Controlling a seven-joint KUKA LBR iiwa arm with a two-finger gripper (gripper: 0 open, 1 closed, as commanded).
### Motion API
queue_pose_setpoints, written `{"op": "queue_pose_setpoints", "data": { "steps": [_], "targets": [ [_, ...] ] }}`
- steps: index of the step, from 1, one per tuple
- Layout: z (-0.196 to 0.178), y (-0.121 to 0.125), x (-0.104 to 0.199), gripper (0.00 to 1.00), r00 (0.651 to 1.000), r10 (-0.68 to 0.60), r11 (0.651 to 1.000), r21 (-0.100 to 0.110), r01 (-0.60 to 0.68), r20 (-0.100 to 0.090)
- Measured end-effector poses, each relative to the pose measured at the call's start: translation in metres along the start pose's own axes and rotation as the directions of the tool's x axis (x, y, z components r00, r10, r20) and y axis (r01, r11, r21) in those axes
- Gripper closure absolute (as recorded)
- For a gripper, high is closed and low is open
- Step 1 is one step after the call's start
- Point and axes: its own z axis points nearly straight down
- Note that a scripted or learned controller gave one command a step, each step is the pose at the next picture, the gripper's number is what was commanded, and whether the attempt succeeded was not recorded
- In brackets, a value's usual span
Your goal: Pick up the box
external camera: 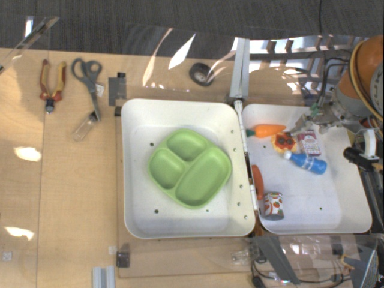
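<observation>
While the box (309, 143), a small maroon-and-white carton, is lying toward the far side of the right bin (336, 209), my pincer (314, 116) is hovering just beyond it, near the bin's far rim. From this slant I cannot tell whether the pincer is apart or together.

Crowding is posing the main risk, in my judgement. A blue bottle (307, 162) is lying just beside the box on its near side, perhaps touching it. An orange-red toy (283, 141) is sitting close on its left, with a carrot-shaped piece (270, 129) beyond that. If my descent is running off centre, I could be closing on the bottle instead, or pushing the carton against its neighbours so that it is sliding away. The carton is looking light and is lying slightly askew, so a grip across a corner could be twisting it free.

Farther out, a red piece (258, 182) is lying along the bin's left wall, and a small printed can (273, 204) is standing near the front corner. The left bin (141, 215) is holding a green divided plate (191, 168). The wooden bench (60, 191) is bearing pliers (50, 84), scissors (89, 80) and a roll of tape (201, 72). Dark carpet (180, 5) is lying beyond.
</observation>
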Motion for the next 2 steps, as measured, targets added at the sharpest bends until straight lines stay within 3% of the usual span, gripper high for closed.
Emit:
{"op": "queue_pose_setpoints", "data": {
  "steps": [1,2],
  "targets": [
    [0.0241,-0.0141,0.0051,0.00,1.000,0.026,0.999,0.026,-0.026,-0.014],
    [0.0149,-0.0129,0.0064,1.00,1.000,0.022,0.999,0.025,-0.021,-0.015]
  ]
}}
